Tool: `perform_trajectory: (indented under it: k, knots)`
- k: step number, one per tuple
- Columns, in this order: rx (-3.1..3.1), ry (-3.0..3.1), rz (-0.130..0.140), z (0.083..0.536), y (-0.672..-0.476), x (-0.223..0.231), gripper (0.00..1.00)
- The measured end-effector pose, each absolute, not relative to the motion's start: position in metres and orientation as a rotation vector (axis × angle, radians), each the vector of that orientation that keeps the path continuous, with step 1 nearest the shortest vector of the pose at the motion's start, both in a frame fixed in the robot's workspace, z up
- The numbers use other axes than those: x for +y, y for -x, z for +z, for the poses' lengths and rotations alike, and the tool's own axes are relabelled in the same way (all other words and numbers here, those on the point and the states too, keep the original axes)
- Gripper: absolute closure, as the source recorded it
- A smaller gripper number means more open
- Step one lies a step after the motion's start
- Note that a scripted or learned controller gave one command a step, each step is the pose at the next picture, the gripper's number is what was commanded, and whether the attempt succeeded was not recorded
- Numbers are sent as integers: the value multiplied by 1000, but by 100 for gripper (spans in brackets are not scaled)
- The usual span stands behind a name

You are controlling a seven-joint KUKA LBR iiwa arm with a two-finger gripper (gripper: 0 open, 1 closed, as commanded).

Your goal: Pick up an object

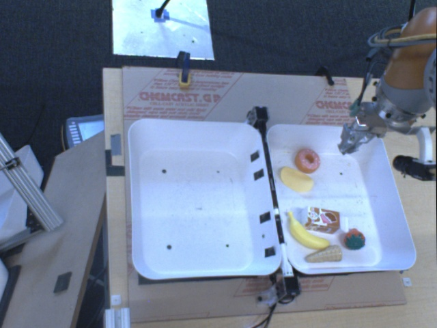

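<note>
I see my grey two-finger gripper (348, 144) hanging over the far right corner of the right shallow white plastic bin (389, 203), and I cannot tell its state. In that bin lie a pink-frosted ring doughnut (307, 160), a pale yellow lemon-shaped piece (296, 179), a curved yellow banana (304, 232), a small printed carton (322, 219), a tan wedge (325, 254) and a red-and-green round piece (354, 238)

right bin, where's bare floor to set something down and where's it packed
Free: the right bin's strip along its right wall, and the far corner under the gripper. Crowded: the near left part, where banana, carton, wedge and ball cluster, with donut and lemon behind.
</note>
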State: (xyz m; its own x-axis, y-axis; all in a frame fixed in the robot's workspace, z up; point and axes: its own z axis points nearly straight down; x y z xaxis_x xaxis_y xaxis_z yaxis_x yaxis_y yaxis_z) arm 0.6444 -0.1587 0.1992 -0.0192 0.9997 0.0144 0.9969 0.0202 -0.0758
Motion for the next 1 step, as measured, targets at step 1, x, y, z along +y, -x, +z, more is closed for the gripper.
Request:
perform_trajectory:
  k: [1]
  knots:
    - [-2196, 2149, 73, 205, -644, -159, 100]
